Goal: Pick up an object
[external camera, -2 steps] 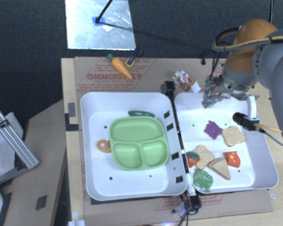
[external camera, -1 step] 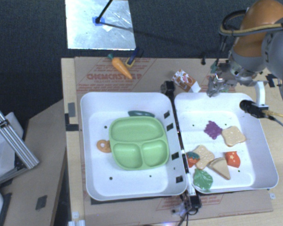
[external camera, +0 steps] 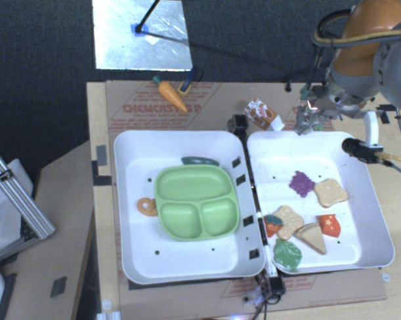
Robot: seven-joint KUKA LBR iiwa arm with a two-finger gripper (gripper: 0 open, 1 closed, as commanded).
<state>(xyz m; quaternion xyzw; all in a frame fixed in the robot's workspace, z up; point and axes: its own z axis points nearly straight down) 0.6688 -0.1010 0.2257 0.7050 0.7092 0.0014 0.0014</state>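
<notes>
My tool (external camera: 309,125) hangs over the right bin's (external camera: 376,202) far rim, its state beyond telling, poised high because the purple grapes (external camera: 302,183) lie below.

Divided tray (external camera: 195,203) in left bin (external camera: 131,152); toy foods (external camera: 306,221) in right bin (external camera: 368,248).
</notes>
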